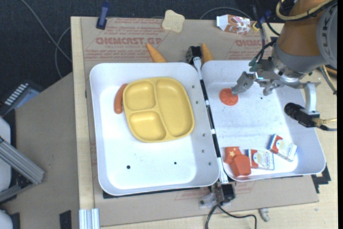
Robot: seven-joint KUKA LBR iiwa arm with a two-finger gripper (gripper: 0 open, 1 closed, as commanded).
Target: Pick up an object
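Camera view shows me the two-finger gripper [239,86], fingers apart, just beside the flat red round disc [229,97] near the right white bin's [305,166] far-left corner; thin, light, best pinched across its edges.

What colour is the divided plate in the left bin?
Yellow; the divided plate shows in the camera view.

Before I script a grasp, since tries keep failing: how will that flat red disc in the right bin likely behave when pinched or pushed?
The red disc lies flat on the right bin floor, so a pinch from above may miss its low edge. It looks thin and light, so a push would probably slide it. Being round, it might roll if tipped on edge.
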